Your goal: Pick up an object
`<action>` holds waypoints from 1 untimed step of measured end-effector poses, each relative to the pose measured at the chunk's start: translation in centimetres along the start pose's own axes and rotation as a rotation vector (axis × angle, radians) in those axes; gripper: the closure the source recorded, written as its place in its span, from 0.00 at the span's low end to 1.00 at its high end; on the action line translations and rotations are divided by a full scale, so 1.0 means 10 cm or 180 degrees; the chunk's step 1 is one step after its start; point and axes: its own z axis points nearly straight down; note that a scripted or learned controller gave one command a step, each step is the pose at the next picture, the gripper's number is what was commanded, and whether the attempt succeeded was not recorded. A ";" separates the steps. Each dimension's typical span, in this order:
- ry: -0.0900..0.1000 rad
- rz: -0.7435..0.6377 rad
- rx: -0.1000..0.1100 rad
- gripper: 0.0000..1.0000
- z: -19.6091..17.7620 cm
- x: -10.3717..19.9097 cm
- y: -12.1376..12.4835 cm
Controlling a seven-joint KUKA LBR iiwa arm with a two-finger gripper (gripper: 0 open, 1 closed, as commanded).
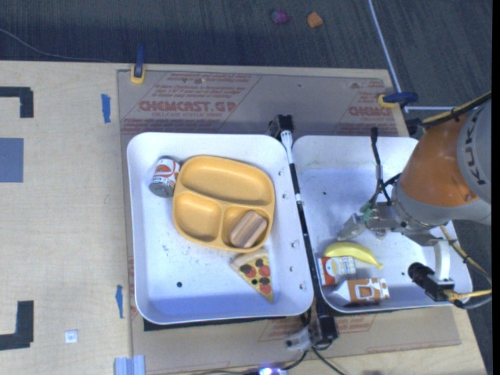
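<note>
"CHEMCAST" sheet beneath 2 bins

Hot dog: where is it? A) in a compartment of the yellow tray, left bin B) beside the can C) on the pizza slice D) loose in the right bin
A: the hot dog lies in the lower-right compartment of the yellow tray, which sits in the left bin; the pizza slice lies below the tray and the can at its left.

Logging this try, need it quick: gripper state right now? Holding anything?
Gripper: over the right bin, just above the banana; nothing seen held, and open or shut cannot be told.
</note>
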 end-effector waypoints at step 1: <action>0.0000 -0.0003 -0.0006 0.00 -0.01 0.16 -0.34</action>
